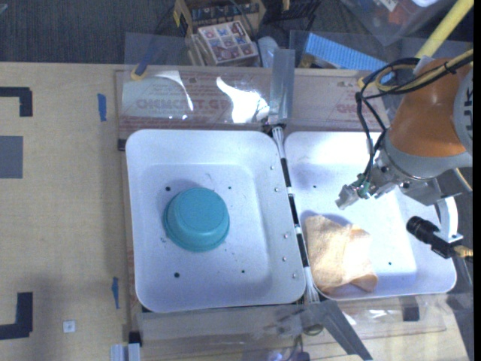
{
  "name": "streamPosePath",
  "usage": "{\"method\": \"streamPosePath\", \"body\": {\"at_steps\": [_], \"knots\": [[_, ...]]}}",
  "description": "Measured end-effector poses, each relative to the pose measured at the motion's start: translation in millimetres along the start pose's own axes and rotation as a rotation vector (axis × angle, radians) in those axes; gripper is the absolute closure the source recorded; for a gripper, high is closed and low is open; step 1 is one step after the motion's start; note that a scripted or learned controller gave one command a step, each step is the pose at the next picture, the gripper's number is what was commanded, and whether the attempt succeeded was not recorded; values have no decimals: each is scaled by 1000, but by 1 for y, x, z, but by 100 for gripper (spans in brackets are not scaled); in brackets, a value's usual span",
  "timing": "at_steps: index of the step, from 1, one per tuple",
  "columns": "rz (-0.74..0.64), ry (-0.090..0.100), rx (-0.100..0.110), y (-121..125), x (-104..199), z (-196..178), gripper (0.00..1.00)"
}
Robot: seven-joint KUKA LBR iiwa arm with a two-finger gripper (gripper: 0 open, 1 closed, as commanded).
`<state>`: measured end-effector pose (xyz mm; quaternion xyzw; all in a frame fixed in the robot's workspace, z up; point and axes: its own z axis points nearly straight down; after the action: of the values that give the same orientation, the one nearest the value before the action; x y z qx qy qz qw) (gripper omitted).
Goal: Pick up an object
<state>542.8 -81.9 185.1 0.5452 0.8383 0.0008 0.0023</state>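
A teal bowl [197, 217] lies upside down in the middle of the left bin [146, 153]. A crumpled tan cloth [338, 252] lies in the front left part of the right bin [428, 277]. My gripper [352, 195] hangs over the right bin, a little above and behind the cloth, reaching in from the right under the orange-banded wrist [428, 122]. Nothing shows between its tips.
A metal divider [289, 194] runs between the two bins. A black cylindrical part [425, 232] juts out on the arm at the right edge of the right bin. Boxes and clutter lie behind the bench.
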Motion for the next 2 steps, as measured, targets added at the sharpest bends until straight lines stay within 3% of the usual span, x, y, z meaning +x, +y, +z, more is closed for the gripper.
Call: {"method": "streamPosePath", "body": {"at_steps": [1,2], "knots": [[0,0,0,0,0,0,0],[11,-1,-3,-33,-43,91,0]]}}
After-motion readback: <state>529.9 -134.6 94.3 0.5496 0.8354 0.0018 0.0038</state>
